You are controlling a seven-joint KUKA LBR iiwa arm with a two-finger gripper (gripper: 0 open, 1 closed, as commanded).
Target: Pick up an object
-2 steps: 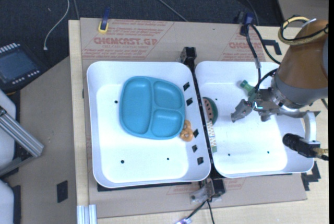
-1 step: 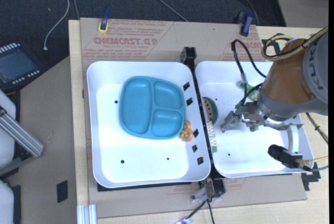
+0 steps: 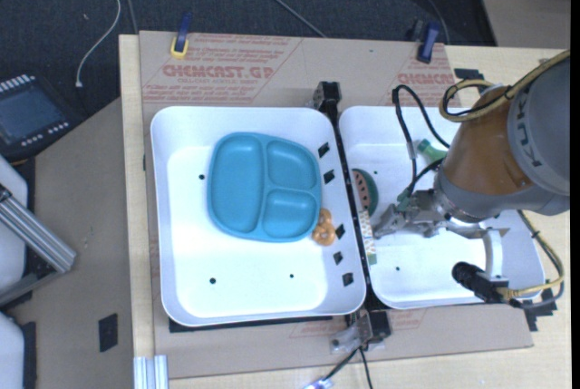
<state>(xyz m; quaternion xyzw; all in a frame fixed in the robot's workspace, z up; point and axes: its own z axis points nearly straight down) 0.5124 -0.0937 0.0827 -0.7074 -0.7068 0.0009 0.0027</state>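
My gripper (image 3: 391, 220) hangs low over the left part of the right bin (image 3: 426, 287), its metal end pointing toward the divider. Just up and left of it lies a round green and brown object (image 3: 364, 187) against the bin's left wall. A small green and white item (image 3: 424, 149) peeks out beside the arm's orange band (image 3: 480, 151). In the left bin (image 3: 245, 287) a blue divided plate (image 3: 263, 188) lies flat, with a small tan and orange object (image 3: 323, 229) at its lower right edge.
The arm's grey body (image 3: 544, 142) covers the right bin's far right part. Black cables (image 3: 408, 106) loop above the wrist. Black clips (image 3: 340, 233) line the divider between the bins. Cardboard (image 3: 236, 65) borders the bins at the back.
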